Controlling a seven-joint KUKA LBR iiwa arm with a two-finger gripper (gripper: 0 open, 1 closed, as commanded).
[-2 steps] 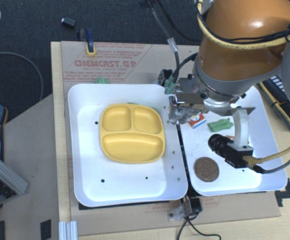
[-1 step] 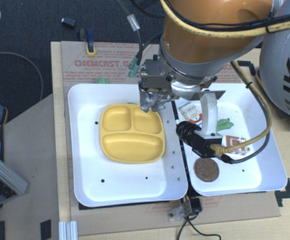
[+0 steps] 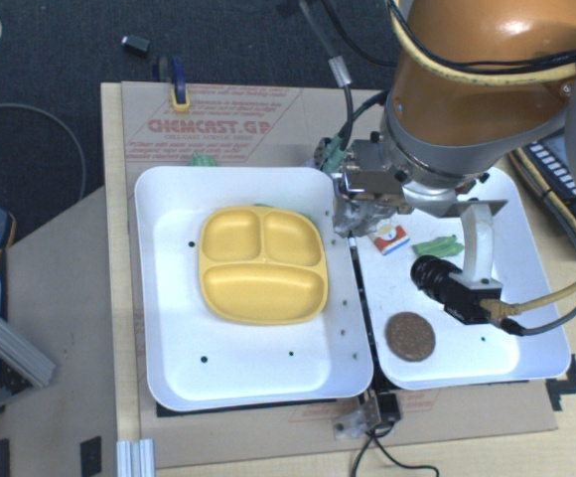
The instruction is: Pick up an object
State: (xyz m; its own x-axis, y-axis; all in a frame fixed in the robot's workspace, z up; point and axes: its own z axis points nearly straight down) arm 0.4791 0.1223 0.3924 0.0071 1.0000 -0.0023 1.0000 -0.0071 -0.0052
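A yellow divided plate (image 3: 263,264) lies in the left bin (image 3: 169,346). The right bin (image 3: 526,356) holds a brown round disc (image 3: 410,335), a small red and white card-like item (image 3: 391,238) and a green piece (image 3: 438,247). My gripper (image 3: 360,215) hangs over the rim between the two bins, at the right bin's back left corner, just left of the red and white item. The big orange and grey wrist hides much of the right bin's back part.
A black cylinder on a white bracket (image 3: 462,284) juts from the arm over the right bin. Cables run along the right side. A cardboard sheet (image 3: 218,117) lies under the bins, with a blue and yellow clamp (image 3: 178,85) at its back edge.
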